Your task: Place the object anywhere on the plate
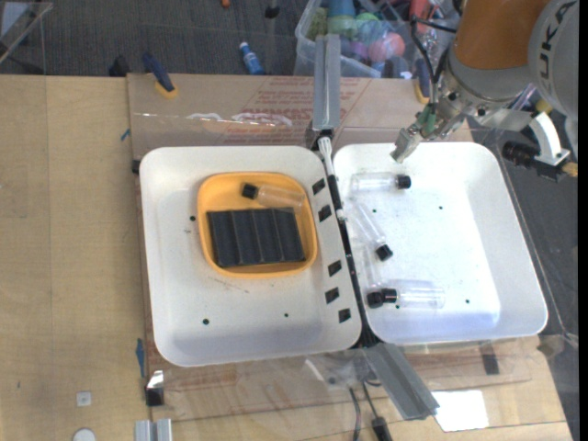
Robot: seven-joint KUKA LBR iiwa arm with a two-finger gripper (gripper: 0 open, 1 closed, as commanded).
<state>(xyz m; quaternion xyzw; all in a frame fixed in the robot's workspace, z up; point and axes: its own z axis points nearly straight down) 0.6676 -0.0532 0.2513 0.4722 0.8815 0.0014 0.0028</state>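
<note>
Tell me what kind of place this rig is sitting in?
Probably a robotics lab or workshop. A wooden bench carries two white bins, the arm's gripper hangs over the right one, and a clear tub of bright toys sits behind on grey carpet.

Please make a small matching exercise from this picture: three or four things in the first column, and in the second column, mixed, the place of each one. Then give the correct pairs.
Things:
1. yellow plate
2. black ridged block
3. clear vial with black cap
4. gripper

Places:
A. lying near the front of the right bin
B. above the back edge of the right bin
C. resting on the yellow plate
D. inside the left bin

Correct pairs: 1-D, 2-C, 3-A, 4-B.
</note>
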